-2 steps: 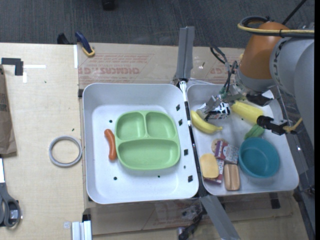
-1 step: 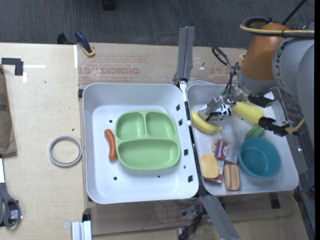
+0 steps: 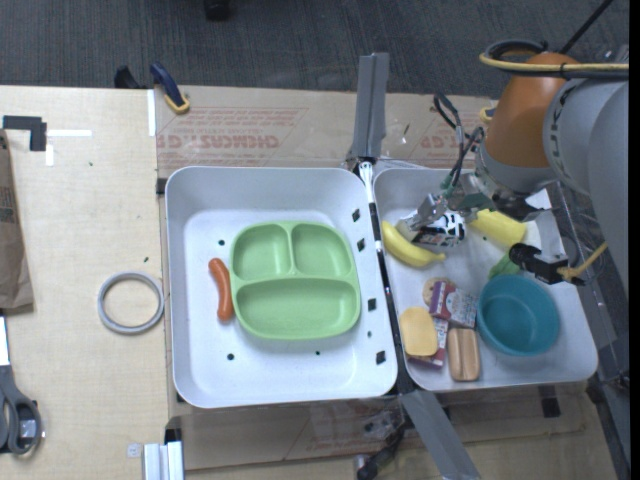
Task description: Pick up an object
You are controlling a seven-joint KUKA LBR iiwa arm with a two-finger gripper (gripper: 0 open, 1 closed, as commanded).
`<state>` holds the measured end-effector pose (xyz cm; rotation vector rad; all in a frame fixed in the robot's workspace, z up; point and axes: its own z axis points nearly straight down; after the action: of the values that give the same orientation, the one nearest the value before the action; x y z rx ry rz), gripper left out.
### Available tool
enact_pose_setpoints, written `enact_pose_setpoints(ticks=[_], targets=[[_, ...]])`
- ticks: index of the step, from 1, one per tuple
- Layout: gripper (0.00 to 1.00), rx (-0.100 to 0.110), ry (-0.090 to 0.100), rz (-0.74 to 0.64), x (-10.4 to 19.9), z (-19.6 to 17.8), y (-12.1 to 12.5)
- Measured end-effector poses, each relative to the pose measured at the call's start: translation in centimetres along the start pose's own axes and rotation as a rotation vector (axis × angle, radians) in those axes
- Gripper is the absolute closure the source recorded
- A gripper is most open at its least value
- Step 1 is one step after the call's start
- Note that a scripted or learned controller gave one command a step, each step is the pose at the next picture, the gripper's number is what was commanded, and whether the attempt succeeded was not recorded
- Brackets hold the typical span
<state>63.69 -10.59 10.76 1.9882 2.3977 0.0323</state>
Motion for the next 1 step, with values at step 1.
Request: enact_pose_setpoints(ticks=[1], targets=[[0.0, 0.03, 0.007, -0.157, -0.84, -3.44, 2.27]])
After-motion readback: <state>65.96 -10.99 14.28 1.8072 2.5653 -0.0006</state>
